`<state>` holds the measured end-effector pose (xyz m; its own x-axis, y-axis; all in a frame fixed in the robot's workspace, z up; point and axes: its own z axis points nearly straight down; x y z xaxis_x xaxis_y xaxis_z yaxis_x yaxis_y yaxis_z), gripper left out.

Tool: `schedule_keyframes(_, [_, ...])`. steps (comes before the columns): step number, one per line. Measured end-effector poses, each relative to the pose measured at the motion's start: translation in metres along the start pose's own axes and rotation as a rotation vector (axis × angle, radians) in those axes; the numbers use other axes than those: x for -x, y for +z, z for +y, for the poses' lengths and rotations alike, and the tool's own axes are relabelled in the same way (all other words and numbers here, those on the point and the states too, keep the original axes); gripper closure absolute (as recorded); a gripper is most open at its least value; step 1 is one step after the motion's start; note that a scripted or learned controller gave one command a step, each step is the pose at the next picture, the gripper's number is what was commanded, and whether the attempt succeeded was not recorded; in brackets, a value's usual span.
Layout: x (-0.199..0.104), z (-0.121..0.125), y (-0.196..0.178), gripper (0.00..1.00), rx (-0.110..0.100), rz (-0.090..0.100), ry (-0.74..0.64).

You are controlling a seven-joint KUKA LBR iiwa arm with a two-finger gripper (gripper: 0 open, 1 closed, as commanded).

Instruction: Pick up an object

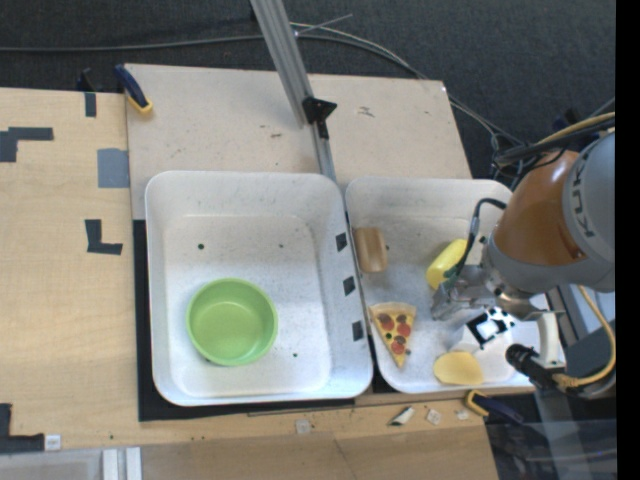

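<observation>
Near edge of bench: small bits of debris [415, 415] lie on the wood just in front of the right bin, near its front rim.
Right bin [400, 200]: shallow, white, speckled; it holds four loose items and the arm's tool end.
Yellow chip-like piece [458, 369]: flat, pale yellow, lying in the near right part of the right bin, close to the front rim.
Pizza slice [393, 329]: a toy wedge with red spots, point toward the near side, lying in the near left part of the right bin, just beside the divider wall.
Brown block [369, 249]: small, tan, lying farther back in the right bin, next to the left wall.
Yellow object [447, 261]: oblong, bright yellow, tilted, in the middle right of the right bin, at the far left of the claw.
Claw [452, 293]: grey, low over the right bin floor, just on the near side of the yellow object and touching or nearly touching its lower end; how far the claw is parted, I cannot tell, and nothing can be made out in its grip.
Arm [545, 218]: grey with an orange band, reaching in from the right over the right bin's right rim.
Left bin [240, 193]: white, speckled.
Green bowl [232, 321]: round, upright, in the near left part of the left bin.
</observation>
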<state>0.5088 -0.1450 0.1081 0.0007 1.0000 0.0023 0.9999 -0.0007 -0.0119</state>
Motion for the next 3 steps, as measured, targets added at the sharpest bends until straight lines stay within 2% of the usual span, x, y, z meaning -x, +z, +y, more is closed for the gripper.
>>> schedule_keyframes(1, [0.000,0.000,0.017,0.00,0.004,0.002,0.000])
schedule_keyframes(2, [-0.001,-0.001,0.008,1.00,-0.001,0.006,0.000])
schedule_keyframes(3, [-0.011,-0.005,-0.043,1.00,0.011,0.000,-0.002])
